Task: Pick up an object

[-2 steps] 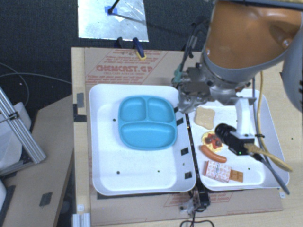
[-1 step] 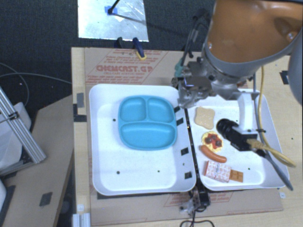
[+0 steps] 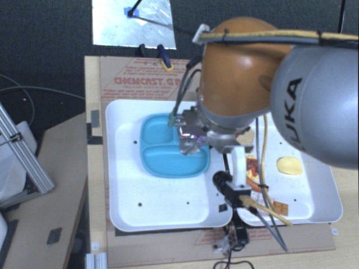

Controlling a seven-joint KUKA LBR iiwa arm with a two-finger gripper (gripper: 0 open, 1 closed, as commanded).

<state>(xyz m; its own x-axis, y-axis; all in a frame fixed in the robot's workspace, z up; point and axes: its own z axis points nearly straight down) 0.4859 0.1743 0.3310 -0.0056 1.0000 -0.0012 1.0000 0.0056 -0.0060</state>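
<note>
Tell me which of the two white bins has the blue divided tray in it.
The left bin. It holds the blue tray; the right bin holds a yellow piece.

One fixed overhead view — slanted down (closely) on both bins (image 3: 129,206)

A cardboard sheet (image 3: 140,80) lies under two white bins (image 3: 126,200) (printed red lettering); a shiny foil sheet (image 3: 132,15) lies beyond.

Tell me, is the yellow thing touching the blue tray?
Apart. The camera view shows the yellow thing in the right bin and the blue tray in the left bin.
</note>
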